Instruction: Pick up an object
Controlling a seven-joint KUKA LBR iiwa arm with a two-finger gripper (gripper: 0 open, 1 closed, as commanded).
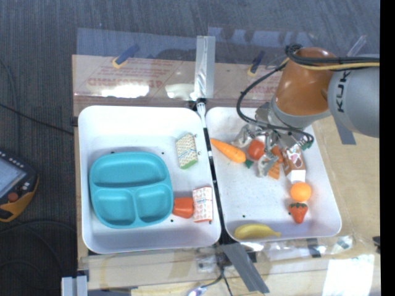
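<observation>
Arm (pixel 345 94): you are watching it reaching in from the right, its orange band hanging over the back of the right bin (pixel 321 224).
Pincer (pixel 266 153): it is sitting low in the right bin, right on a cluster of toys; you cannot tell whether it is wide, narrow or gripping anything, because the metal parts are blurring into the clutter.
Red tomato (pixel 255 148): it is lying right at the pincer, touching or nearly touching the metal.
Carrot (pixel 227 150): it is lying just left of the tomato, pointing toward the divider between the bins.
Small packets (pixel 294 160): these are crowding the pincer's right side, too jumbled to name.
Orange (pixel 300 192): it is resting below the cluster, near the right wall.
Strawberry (pixel 299 211): it is sitting just below the orange.
Banana (pixel 257 231): it is lying along the front edge of the right bin.
Left bin (pixel 111 119): it is carrying a teal divided plate (pixel 129 188), a patterned box (pixel 186 150) near the divider, and a red piece (pixel 182 207) touching a white carton (pixel 203 204).
Tabletop (pixel 358 184): both bins are sitting on it side by side.
</observation>
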